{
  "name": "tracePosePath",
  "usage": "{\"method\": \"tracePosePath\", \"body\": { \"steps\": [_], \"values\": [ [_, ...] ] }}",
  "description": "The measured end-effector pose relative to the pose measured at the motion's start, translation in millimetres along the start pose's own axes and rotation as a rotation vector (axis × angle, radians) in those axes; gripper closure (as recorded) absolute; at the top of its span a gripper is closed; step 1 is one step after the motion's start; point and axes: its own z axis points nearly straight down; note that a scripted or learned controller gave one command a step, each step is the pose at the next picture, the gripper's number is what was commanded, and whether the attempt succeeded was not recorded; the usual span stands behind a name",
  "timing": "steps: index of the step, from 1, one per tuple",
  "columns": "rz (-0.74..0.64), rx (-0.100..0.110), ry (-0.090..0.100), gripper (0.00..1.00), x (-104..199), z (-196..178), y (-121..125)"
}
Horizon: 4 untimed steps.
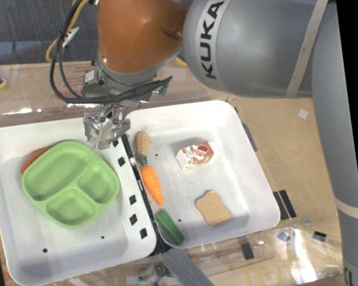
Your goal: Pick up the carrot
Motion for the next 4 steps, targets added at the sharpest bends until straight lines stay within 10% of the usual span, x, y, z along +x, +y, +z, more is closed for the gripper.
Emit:
{"method": "tracePosePath", "body": {
  "steps": [2,4],
  "values": [
    [-1.139,-0.003,-0.002,1.00,25,-48,1],
    [-1.668,-0.012,-0.003,1.00,126,63,115]
  ]
}}
